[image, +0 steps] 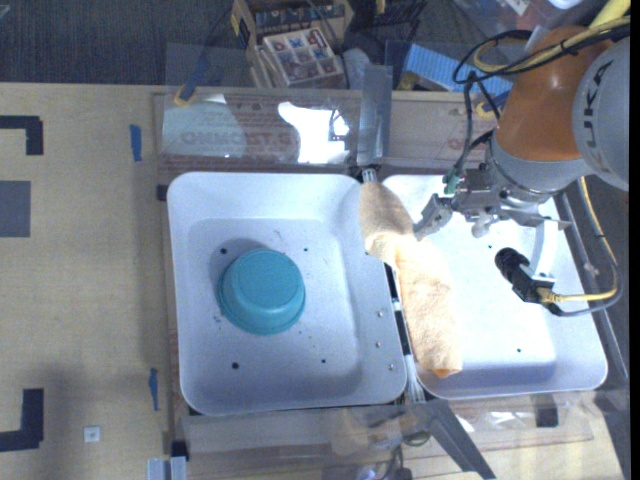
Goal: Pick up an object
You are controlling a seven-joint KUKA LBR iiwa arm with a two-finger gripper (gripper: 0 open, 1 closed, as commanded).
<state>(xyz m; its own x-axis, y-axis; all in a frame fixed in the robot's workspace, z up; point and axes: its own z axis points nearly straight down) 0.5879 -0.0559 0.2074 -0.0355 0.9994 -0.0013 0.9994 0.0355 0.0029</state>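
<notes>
Pincer (pixel 455 218) spread, pinching nothing, just right of the yellow cloth's (pixel 425 303) upper end.

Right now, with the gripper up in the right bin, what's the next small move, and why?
Probably lower the gripper slightly toward the tan cloth, leftward in the view. The cloth lies along the right bin's left wall, its upper end beside the fingertips. The teal bowl sits apart in the left bin, so the cloth looks like the closer target.
</notes>
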